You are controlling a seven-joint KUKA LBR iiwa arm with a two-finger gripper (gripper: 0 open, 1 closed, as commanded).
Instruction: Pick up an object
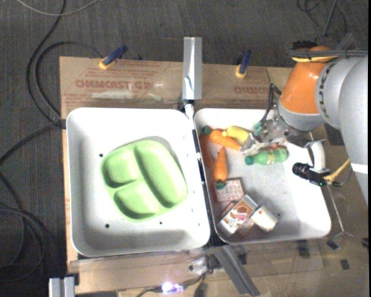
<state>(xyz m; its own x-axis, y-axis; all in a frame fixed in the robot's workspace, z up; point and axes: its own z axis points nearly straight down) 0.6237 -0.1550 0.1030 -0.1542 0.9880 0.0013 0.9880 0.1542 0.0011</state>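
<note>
Inside the right bin (309, 228), near its far edge, the tool (264, 140) reaches down beside a green bottle (267, 157) lying on its side; whether it is apart or clamped cannot be told. Just left of the bottle lie a yellow piece (238, 132) and an orange carrot (225, 140), with a second carrot (220, 164) nearer the bin's middle. Below that carrot sit a reddish packet (229, 190) and a small carton (238, 218). Left of this bin, the other bin (80, 166) holds a green divided tray (143, 178).

A robotics lab: clamped board (130, 82), loose cables (40, 48), carpet floor (173, 11).
</note>
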